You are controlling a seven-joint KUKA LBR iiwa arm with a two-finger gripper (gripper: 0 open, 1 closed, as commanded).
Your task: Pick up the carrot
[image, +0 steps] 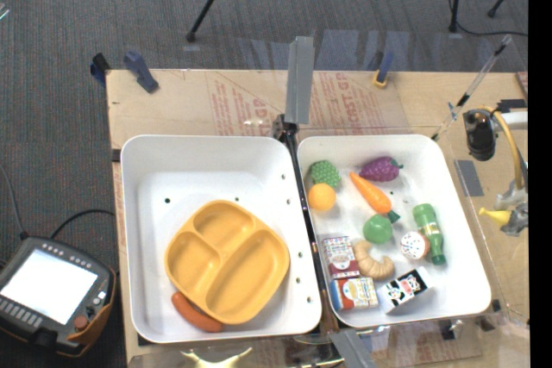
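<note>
The carrot (370,192) is a small orange toy with a green stub at its lower right end. It lies at a slant in the upper middle of the right bin (453,185). A purple toy vegetable (381,169) lies just above it. A green round fruit (378,229) sits right below its green end. An orange ball-shaped fruit (322,197) and a bumpy green toy (324,174) lie to its left.
The right bin also holds a green bottle (429,230), a croissant (371,259), a round white-and-red piece (414,246) and small cartons (354,293) along the front. In the left bin (147,185) are a yellow divided plate (227,261) and a sausage (197,312).
</note>
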